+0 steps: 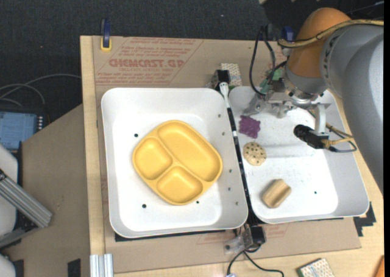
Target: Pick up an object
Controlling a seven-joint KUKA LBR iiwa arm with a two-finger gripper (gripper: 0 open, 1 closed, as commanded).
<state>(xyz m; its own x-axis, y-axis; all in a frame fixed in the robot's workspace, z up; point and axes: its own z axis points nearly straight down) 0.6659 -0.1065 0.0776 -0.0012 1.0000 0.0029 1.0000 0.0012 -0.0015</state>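
We judge the purple toy point(249, 126) light and soft, best pinched across its middle; whether the gripper point(277, 106) above it grasps anything, we cannot tell.

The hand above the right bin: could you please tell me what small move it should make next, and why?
Probably a short descent toward the purple object. The hand hovers at the right bin's far end, nearer to it than to the cookie or the tan block.
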